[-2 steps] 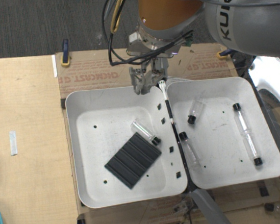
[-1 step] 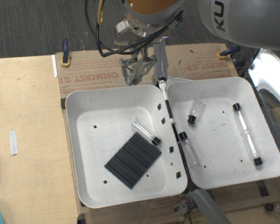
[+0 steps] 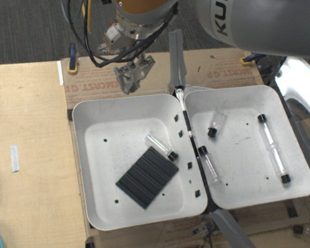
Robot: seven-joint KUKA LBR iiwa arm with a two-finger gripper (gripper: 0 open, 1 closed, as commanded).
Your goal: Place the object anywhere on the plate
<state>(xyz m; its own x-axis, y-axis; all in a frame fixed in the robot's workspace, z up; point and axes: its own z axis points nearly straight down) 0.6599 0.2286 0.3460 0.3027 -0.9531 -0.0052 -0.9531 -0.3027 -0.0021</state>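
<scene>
Looming over the top of the frame, the grey arm's orange-banded wrist is hanging its gripper (image 3: 135, 73) above the cardboard strip just behind the left bin (image 3: 87, 154); whether the fingers are spread or pressed together I cannot tell, and nothing is showing between them. Lower in that bin the dark ribbed plate (image 3: 147, 177) is lying at a slant, and a clear tube with a black cap (image 3: 161, 146) is resting just off its upper right corner, seemingly touching the edge. Three more capped tubes are lying in the right bin (image 3: 291, 184): a short one (image 3: 216, 124) near the top, one (image 3: 208, 166) hugging the central divider, and a long one (image 3: 272, 148) toward the right.

Risks, as I judge them: the round, slick tube is likely rolling away when nudged, or slipping from a pinch; a descent near the plate's corner could be shoving the plate instead; and a tube released on the ribs might be rolling off.
</scene>
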